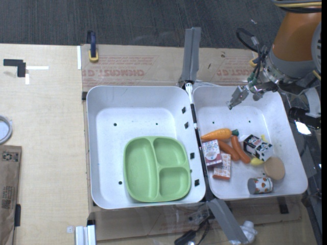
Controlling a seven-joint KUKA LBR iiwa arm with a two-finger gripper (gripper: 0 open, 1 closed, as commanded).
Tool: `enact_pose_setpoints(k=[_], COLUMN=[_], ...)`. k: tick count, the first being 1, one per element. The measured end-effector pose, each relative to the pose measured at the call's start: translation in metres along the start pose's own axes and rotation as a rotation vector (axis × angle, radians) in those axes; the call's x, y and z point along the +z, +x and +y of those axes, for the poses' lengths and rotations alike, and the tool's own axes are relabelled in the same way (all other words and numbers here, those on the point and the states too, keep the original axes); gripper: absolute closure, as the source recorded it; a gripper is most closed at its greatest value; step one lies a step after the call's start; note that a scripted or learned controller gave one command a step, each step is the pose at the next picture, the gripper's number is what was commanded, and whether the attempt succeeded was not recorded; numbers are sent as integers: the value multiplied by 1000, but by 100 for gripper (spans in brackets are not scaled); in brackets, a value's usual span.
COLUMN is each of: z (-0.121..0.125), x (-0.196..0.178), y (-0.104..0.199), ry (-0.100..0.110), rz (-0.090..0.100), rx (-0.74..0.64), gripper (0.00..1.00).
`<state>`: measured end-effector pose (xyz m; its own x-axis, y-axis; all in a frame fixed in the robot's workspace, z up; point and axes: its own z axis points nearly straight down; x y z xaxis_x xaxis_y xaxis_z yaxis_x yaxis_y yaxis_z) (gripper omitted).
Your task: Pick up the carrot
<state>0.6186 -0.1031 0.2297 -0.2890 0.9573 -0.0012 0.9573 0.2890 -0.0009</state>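
The orange plastic carrot [216, 134] lies crosswise in the right white bin [286, 188], below-left of the fingers [240, 96]; their spread I cannot tell

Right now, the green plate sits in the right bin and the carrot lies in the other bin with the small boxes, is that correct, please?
Not quite: the camera view shows the green plate in the left bin. The carrot lies in the other, right bin with the small boxes, as you said.
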Motion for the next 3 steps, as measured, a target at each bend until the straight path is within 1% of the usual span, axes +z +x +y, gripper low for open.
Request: enact_pose_setpoints(k=[1, 2, 3], z=[-15, -50, -102], x=[125, 139, 139], y=[-8, 16, 35], ry=[-8, 1, 1], rz=[-2, 2, 3], rx=[-81, -120, -287], gripper=[0, 0, 0])
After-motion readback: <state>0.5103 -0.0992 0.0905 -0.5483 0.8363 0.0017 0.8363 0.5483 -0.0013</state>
